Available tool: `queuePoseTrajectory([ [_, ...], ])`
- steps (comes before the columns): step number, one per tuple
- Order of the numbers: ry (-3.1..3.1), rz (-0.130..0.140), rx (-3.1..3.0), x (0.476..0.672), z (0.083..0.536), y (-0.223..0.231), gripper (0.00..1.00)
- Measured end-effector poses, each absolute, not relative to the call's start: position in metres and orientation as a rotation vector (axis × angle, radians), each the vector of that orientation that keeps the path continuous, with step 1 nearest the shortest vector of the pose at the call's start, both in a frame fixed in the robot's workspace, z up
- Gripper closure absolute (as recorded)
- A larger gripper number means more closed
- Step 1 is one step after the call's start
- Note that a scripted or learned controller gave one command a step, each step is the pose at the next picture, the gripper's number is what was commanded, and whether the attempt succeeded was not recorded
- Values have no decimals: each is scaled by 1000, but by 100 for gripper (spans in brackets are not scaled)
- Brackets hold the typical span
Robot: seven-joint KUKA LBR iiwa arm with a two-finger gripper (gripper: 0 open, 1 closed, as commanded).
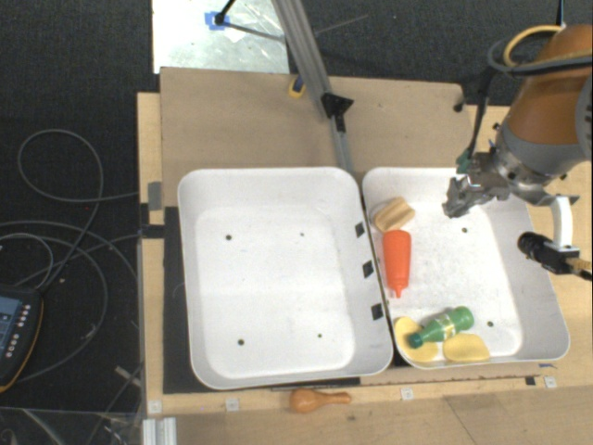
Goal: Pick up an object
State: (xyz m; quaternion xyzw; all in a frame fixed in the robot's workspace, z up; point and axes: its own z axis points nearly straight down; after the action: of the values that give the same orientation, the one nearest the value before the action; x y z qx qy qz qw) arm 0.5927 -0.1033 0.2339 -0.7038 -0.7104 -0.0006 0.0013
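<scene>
Nearest you, on the bench's front strip below the bins, lies an orange pear-shaped toy (pixel 319 399), outside both bins. Left of the bench, on the dark floor, you have a handheld pendant (pixel 17 327) with loose cables.

Left bin (pixel 199 193): plain white, shallow, a few dark dots on its floor.

Right bin (pixel 537 327) holds all the pickable items, clustered along its left wall and front edge. Going left to right: a tan bread-like block (pixel 393 214) near the left wall, tilted. Just below it an orange carrot-shaped piece (pixel 397 260), lying lengthwise along the wall, narrow end toward the front. At the front-left corner a yellow curved piece (pixel 405 332), with a green bottle (pixel 443 325) lying on its side across it, cap end pointing left and down. Just beside the bottle, a second yellow rounded piece (pixel 465 348), touching or nearly touching it.

The arm comes in from the right, orange band up top, wrist angled down and left. The gripper (pixel 458 198) sits over the right bin's back half, right of the bread block and apart from it. Nothing shows between its fingers. You cannot tell from this angle whether it's spread or pinched; the tip is a dark blur.
</scene>
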Motion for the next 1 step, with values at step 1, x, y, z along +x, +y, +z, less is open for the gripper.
queuePoseTrajectory([
  [1,-2231,-2,-2207,576,231,-42,100],
])
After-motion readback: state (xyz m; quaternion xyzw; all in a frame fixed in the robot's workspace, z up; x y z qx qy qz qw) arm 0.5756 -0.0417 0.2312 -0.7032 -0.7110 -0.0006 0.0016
